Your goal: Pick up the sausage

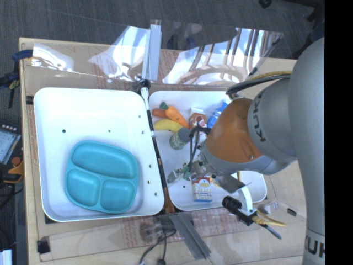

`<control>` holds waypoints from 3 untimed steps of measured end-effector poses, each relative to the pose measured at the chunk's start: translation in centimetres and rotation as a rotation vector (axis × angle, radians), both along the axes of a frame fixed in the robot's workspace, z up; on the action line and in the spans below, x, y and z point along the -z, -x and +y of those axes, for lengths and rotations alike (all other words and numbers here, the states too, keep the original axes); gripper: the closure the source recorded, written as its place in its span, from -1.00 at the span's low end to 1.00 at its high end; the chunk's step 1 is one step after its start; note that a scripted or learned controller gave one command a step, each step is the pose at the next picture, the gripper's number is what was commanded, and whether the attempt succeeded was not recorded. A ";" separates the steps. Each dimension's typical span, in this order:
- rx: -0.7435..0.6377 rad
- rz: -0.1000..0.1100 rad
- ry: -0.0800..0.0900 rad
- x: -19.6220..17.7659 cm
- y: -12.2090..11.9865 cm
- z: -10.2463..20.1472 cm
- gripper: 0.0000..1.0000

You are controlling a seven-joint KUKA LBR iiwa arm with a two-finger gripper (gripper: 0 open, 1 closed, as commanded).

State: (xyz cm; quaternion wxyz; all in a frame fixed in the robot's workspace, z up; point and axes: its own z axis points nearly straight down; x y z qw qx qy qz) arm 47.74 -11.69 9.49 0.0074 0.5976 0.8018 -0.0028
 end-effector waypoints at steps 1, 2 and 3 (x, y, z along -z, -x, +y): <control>-0.008 0.008 -0.008 -0.8 0.1 0.4 1.00; -0.004 0.005 -0.002 -0.9 0.0 0.0 -1.00; -0.085 0.002 0.000 0.0 -10.8 0.4 -1.00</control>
